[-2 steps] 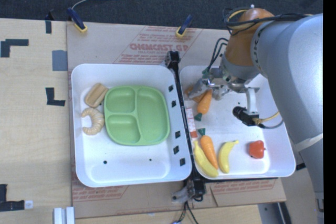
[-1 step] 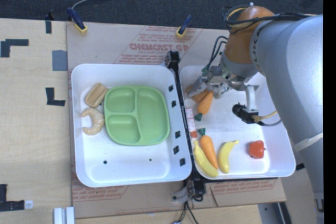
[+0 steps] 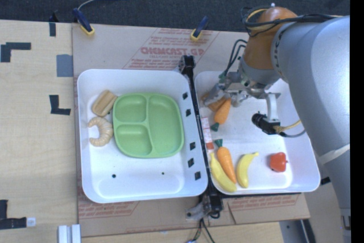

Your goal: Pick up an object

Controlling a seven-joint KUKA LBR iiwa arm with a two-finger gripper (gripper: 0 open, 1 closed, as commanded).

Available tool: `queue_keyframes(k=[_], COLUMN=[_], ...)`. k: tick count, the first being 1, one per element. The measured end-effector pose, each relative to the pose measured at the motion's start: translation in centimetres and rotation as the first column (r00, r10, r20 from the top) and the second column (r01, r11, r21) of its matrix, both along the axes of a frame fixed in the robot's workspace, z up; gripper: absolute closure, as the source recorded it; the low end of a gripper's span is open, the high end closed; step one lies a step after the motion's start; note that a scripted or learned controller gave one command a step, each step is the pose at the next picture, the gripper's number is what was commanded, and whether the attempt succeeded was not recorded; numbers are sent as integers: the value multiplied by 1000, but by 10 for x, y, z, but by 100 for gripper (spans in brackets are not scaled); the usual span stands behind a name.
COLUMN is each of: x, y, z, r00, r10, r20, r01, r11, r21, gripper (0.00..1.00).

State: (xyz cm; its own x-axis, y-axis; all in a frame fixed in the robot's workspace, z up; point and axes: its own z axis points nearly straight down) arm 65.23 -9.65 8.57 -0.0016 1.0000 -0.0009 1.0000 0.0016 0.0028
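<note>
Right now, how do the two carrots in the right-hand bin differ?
The upper carrot sits right under the pincer, near the bin's far left corner; the lower carrot lies apart from the pincer, toward the near edge. The lower carrot is wedged between two bananas; the upper carrot has no fruit touching it. The upper one looks stubbier, the lower one slimmer. Both are orange and lie in the right bin.
</note>
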Motion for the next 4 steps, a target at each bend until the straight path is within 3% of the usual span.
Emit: queue_keyframes(k=[1,2,3,4], x=[16,-7,-7,-53], y=[-2,1,1,85], z=[0,0,10,99], r00=[1000,1000,1000,1000], r10=[1,-1,-1,2], r20=[-1,-1,-2,-2], r01=[-1,1,1,-1], r11=[1000,1000,1000,1000], r21=[1,-1,-2,2], gripper=[0,0,100,100])
